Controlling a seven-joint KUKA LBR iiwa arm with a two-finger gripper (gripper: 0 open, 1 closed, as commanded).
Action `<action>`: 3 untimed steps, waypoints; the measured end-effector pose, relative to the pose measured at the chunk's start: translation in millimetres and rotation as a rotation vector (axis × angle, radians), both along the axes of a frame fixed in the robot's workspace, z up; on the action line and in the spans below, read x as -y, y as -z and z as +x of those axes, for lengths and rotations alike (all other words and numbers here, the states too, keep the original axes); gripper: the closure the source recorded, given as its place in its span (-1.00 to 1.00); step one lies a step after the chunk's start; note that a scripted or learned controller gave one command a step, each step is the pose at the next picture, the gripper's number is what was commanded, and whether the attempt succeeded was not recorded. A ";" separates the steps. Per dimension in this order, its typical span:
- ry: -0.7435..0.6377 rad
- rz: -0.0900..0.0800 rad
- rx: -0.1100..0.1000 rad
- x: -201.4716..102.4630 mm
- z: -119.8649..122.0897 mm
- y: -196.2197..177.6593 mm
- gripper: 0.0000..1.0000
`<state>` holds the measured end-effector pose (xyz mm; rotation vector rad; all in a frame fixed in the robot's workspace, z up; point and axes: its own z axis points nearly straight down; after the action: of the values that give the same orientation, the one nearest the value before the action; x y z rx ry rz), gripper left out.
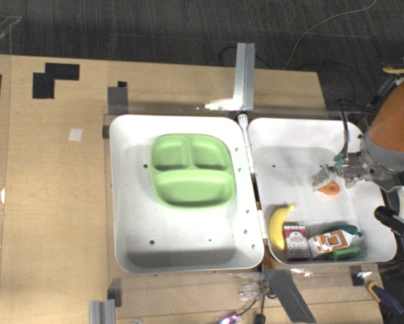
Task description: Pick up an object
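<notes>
Camera view is giving you the arm [398, 123] reaching in from the right, its orange band sitting above the grey wrist, and the gripper [327, 176] hanging low over the right bin [283, 140]. You are looking at fingers too small and too blurred to judge — I cannot tell how far apart they are standing, nor whether anything is sitting between them.

Just beside the gripper tip, on its near side, a small orange piece [330, 189] is lying on the bin floor; whether the gripper is touching it cannot be made out. Further toward the near rim from the gripper, a banana [278, 226] is lying curved against the bin's left wall. Next to the banana, a small red-and-white box [295, 240] is lying flat, and beside that a carton [329, 241] with a green thing [346, 252] along its near edge.

Well to the gripper's left, across the wall between the bins, a green divided plate [190, 169] is resting in the left bin [131, 235].
</notes>
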<state>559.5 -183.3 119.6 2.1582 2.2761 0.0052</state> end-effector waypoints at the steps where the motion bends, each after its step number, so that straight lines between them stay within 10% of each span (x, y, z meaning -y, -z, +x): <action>1: -0.033 -0.001 0.006 22.1 23.1 29.2 -1.00; 3: -0.124 -0.004 0.011 21.7 11.3 28.7 -1.00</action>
<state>570.8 -205.0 90.9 2.0058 2.3978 0.0127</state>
